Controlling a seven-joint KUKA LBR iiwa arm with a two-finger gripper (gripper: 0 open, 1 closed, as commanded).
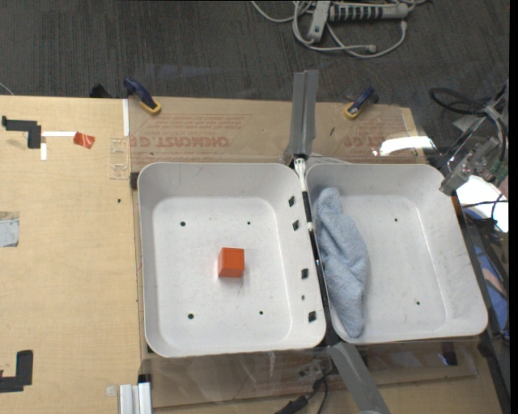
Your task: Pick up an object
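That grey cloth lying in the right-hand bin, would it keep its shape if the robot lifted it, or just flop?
The grey cloth would probably flop: it lies crumpled in soft folds along the left wall of the right bin, so a pinch would likely lift one fold and leave the rest hanging. It looks light and unlikely to roll. If pushed, it would probably bunch up rather than slide whole.

Robot lab test bench.
Two white bins (218, 182) sit on clamped cardboard (243, 133); clamps (142, 95) behind the bins, loose cables (348, 24) on grey carpet farther back.

Dark carpet (162, 40), white cables (348, 24), cardboard bench (57, 242)
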